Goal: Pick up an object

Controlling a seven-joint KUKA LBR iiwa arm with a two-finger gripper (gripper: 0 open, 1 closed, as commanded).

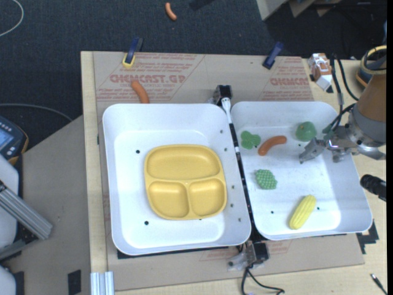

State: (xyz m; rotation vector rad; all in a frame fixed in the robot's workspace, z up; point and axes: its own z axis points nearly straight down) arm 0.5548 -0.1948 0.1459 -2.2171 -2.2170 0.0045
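1. Nearest the camera, the front rims of two shallow white bins sit close to the bench's front edge; the left bin and right bin meet along a central seam.
2. In the right bin, a ridged yellow corn cob lies near the front rim, with bare white floor around it.
3. A small green knobbly piece sits just right of the seam, well apart from the corn.
4. The left bin holds a smooth yellow three-compartment plate, ringed by free floor on all sides.
5. The gripper is over the right bin's right half, its two fingers spread apart with nothing between them.
6. Farther back lie an orange sausage, a green leafy piece beside it, and a green rounded piece near the gripper.
7. Behind the bins, another sausage rests on the printed cardboard-brown board, clamped at its rear edge; dark carpet lies beyond.
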